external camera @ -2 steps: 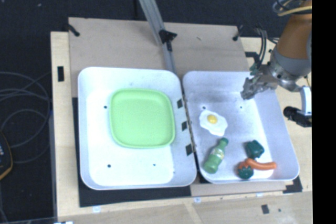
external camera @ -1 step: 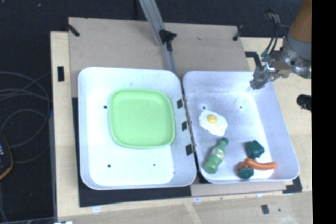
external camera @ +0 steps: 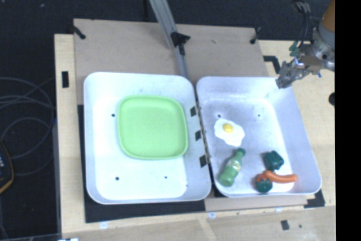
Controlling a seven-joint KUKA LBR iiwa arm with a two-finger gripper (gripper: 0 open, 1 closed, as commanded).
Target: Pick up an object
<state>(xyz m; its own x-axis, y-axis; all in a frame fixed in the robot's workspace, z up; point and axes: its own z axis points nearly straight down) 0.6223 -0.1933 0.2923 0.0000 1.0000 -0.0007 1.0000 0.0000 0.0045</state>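
The right bin (external camera: 293, 121) holds a fried egg toy (external camera: 228, 131) near its middle, a green bottle (external camera: 231, 167) lying tilted below it, a dark green piece (external camera: 273, 160) at the lower right and an orange carrot-like toy (external camera: 272, 179) beside it. A light green square plate (external camera: 152, 127) lies in the left bin (external camera: 98, 138). My gripper (external camera: 286, 76) hangs at the right bin's far right corner, above its rim, with nothing seen between its fingers. It is far from all the objects.
A grey slanted pole (external camera: 161, 3) rises from the bench behind the bins. Black clips (external camera: 197, 135) sit along the seam between the bins. Cables lie on the dark floor at the left.
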